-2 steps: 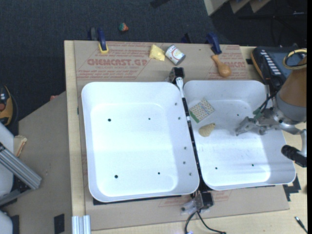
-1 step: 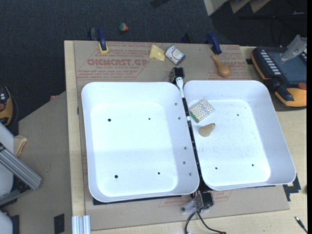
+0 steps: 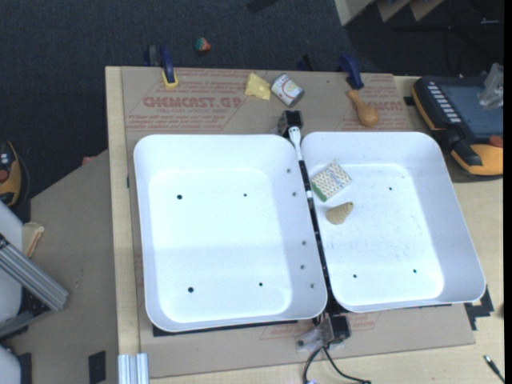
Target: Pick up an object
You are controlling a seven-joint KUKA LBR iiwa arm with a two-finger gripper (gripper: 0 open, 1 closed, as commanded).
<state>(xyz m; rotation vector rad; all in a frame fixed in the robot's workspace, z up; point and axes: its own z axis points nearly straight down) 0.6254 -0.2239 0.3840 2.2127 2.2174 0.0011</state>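
Two white bins (image 3: 384,294) sit side by side, and at ten o'clock in the right one a small box (image 3: 330,181) touches a tan lump (image 3: 340,212) just below it.

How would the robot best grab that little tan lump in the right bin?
Probably straight from above, closing across the tan lump's narrower width. It lies flat in the right bin, longer one way than the other, with bare floor around it, though the speckled card sits close behind.
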